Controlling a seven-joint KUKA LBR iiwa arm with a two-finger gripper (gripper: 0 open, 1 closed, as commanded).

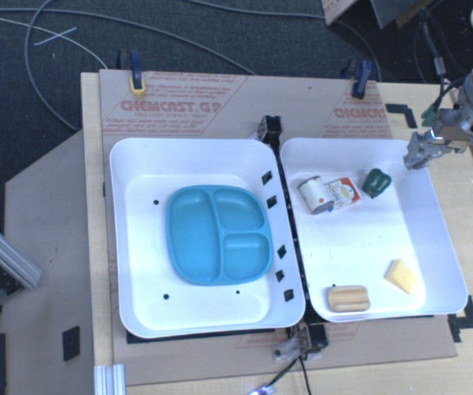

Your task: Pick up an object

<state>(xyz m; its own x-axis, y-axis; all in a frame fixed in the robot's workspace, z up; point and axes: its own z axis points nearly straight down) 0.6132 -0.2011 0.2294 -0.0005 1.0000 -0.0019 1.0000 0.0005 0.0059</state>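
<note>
- The gripper [417, 151] is seen at the upper right corner of the right bin [433, 220], hanging over its rim; nothing is seen between its fingers, and whether they are spread or closed cannot be told.
- A miss is judged likely if the descent is made from here: the bin wall lies right under the gripper and could be struck before any object is reached.
- The nearest candidate, a dark green block [376, 183], lies just inside the bin, near the gripper. Being small and rounded, it could be pushed aside or squeezed out.
- A can [313, 195] lies on its side touching a red and white packet [342, 192]; a grasp there could catch both or set the can rolling.
- A yellow wedge [401, 276] and a tan bread-like roll [347, 299] lie well apart, near the lower edge, where the sloped wall could hinder the fingers.
- The left bin [129, 220] holds a blue divided plate [220, 234]; it is not in the way.
- Clamps [136, 76] and cables are seen beyond the bins.
</note>
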